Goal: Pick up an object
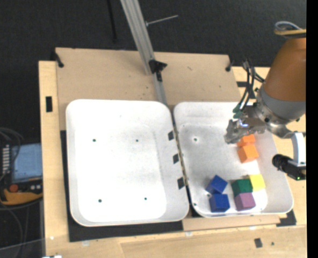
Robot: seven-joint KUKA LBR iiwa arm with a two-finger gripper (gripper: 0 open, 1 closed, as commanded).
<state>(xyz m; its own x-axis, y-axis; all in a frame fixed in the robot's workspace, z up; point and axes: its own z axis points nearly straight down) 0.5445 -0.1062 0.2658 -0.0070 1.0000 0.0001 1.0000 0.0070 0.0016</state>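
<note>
Hovering low in the right shallow white bin (202, 117), the tool (235, 132) sits just beside the small orange cube (248, 149), up and to its left; its grip state cannot be told. Two blue cubes (218, 193), green, yellow and purple blocks cluster near the bin's front.

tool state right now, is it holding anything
Tool: cannot be told; it sits low in the right bin, just above-left of the orange block, with no block seen in its grip.
</note>
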